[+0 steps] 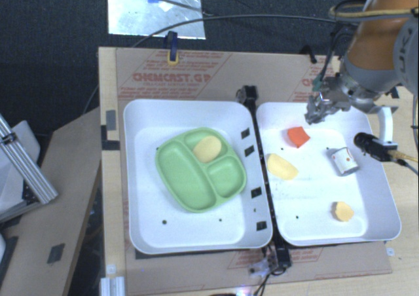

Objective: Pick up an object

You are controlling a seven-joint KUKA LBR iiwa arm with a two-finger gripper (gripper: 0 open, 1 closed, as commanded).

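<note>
Held over the far edge of the right bin [314, 222], the hand [319, 110] is pointed downward. Whether it is wide or narrow cannot be told, and nothing is seen gripped in it.

No single object is named by the task, so any loose piece may be counted as its thing. The orange block [298, 137] is judged the likeliest choice. It lies just beside the hand, near the bin's far edge, and it is set apart from the walls and from the other pieces.

A pale yellow wedge [281, 166] is placed close to the right bin's left edge, where a grasp may be crowded by the wall. A small silvery cylinder [344, 160] lies toward the right edge, and a small yellow chunk [342, 211] lies near the near right corner.

In the left bin [150, 222] a green divided plate [183, 183] is set, with a rounded yellow piece [208, 148] kept in its far small compartment. That piece is well apart from the hand, and it is hemmed in by the plate's ridges.

Nothing is seen standing between the hand and the orange block, so a short descent is judged to be what is called for. Black clips [254, 191] line the seam between the bins, near the wedge. Both bins are carried on a brown sheet [196, 72] laid on the worktop.
</note>
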